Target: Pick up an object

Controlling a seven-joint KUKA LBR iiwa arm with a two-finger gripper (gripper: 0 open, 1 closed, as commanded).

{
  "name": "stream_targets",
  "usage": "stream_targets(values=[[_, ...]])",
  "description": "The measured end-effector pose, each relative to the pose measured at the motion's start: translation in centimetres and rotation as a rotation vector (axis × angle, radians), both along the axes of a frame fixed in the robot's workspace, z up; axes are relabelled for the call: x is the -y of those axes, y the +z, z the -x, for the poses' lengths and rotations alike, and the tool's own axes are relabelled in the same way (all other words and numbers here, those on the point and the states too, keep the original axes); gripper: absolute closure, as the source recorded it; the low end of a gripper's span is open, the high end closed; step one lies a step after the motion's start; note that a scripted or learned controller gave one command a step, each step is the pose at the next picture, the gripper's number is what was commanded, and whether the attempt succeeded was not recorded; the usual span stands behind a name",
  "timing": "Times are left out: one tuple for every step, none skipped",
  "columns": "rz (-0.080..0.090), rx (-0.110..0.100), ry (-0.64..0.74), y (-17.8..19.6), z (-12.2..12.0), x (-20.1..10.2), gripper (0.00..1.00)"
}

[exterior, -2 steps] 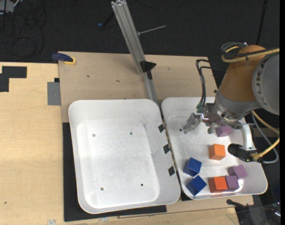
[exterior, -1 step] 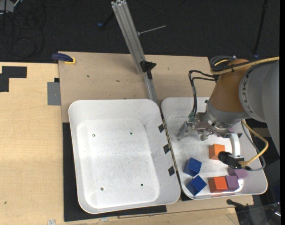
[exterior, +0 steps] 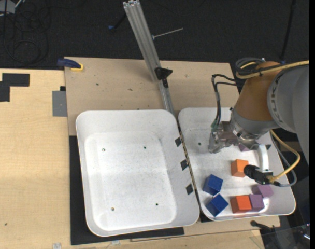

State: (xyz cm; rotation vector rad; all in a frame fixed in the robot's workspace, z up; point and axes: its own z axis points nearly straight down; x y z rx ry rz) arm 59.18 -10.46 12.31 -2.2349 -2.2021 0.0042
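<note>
A: Hovering over the upper part of the right shallow white plastic bin (exterior: 199, 121), the two-finger metal gripper (exterior: 217, 141) of the grey arm with the orange band (exterior: 258, 102) sits low above bare bin floor. Nothing shows beneath it or in it.

B: Is it spread or pressed together?

A: I cannot tell; the wrist hides that part and the tip is too small to read.

B: So which step is this?

A: My judgement: the approach, before any grasp. The pickable things all lie nearer the camera than the tool, toward the lower end of the same bin.

B: Count them.

A: Two blue foam cubes, one (exterior: 213, 184) just above the other (exterior: 217, 205), close to the divider side. Two orange foam blocks, one (exterior: 239, 167) near the wrist and one (exterior: 242, 203) by the lower rim. Two pale purple foam blocks, one (exterior: 262, 191) beside the black cable end, one (exterior: 257, 202) touching the lower orange block. A scrap of purple under the wrist may be another; I cannot say.

B: And the left white plastic bin (exterior: 90, 123)?

A: Nothing lies in it that I can pick out.

B: What does the next move call for?

A: Probably shifting toward the lower end, centring over one block that stands apart, such as the upper blue cube, then descending squarely.
</note>
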Motion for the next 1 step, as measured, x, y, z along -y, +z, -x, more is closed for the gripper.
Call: stream_targets(values=[[0.001,0.006,0.018,4.60,-0.37,-0.66,1.00]])
